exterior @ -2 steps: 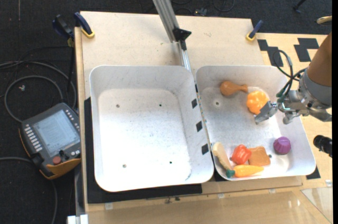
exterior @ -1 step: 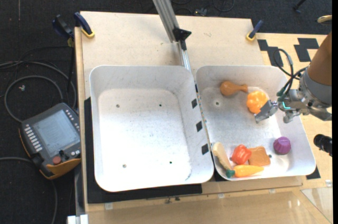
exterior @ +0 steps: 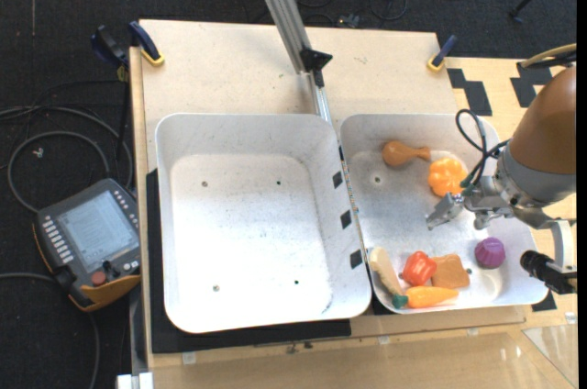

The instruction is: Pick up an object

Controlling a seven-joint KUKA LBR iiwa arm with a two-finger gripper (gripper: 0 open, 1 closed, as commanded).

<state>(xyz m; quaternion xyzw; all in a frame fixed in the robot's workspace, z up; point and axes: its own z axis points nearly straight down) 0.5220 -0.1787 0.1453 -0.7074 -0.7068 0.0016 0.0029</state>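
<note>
Just one camera on my setup, mounted above the pale wooden bench (exterior: 275,71) and looking down at a slant, far enough back to catch both shallow white plastic bins (exterior: 174,222) side by side plus some dark floor around them. My grey arm with the orange band (exterior: 550,135) comes in from the right edge.

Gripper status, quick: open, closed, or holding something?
Gripper: open, holding nothing, over the right bin floor just below the yellow pepper.
</note>
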